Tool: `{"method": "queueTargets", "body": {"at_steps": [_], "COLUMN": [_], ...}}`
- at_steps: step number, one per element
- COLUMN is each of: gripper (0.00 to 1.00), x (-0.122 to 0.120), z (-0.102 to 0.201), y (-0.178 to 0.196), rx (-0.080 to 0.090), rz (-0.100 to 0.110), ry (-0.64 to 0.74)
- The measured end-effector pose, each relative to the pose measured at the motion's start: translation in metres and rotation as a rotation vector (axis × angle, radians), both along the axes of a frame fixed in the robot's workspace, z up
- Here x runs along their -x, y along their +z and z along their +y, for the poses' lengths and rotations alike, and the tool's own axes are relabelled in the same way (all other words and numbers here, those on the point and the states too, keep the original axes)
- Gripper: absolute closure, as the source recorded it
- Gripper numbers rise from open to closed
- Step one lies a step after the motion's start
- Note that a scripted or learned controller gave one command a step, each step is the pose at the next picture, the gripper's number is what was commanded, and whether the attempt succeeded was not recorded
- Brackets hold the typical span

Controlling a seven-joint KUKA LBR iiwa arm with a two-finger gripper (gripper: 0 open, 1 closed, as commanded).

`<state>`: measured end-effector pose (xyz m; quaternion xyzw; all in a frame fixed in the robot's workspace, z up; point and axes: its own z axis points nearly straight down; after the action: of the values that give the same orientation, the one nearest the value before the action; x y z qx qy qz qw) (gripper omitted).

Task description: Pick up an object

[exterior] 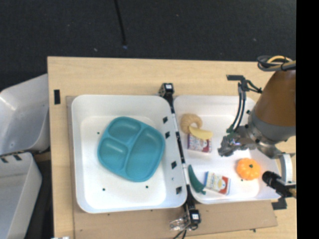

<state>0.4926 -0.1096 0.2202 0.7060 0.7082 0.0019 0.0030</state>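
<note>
Two shallow white bins are seen side by side on the pale wooden bench (119,76). In the left bin (82,133) a turquoise plastic divided plate (131,149) is laid flat near the middle. The candidates for picking are gathered in the right bin (214,103): a tan curled pastry-like toy (190,120) at about ten o'clock, a yellow banana-shaped piece (201,132) rested on a small purple-and-white packet (199,144), a small orange pumpkin-shaped toy (248,169) toward four o'clock, a red-and-white carton (218,183) at six o'clock, and a dark green curved piece (195,180) against the dividing wall. The grey two-finger gripper (230,146) is held low over bare floor at the bin's centre, with the packet at its nine o'clock and the pumpkin at its four o'clock; nothing is seen between its tips, and how it is set cannot be told. Such a placement is judged a descent between targets, so a grasp is not yet made
</note>
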Motion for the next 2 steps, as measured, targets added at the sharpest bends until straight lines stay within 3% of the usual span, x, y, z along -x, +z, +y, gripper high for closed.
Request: {"method": "queueTargets", "body": {"at_steps": [1, 2], "gripper": [1.0, 1.0], "x": [-0.006, -0.038], "z": [0.001, 0.05], "y": [0.044, 0.034], "rx": [0.0, -0.001], "rz": [0.001, 0.005], "ry": [0.001, 0.003]}}
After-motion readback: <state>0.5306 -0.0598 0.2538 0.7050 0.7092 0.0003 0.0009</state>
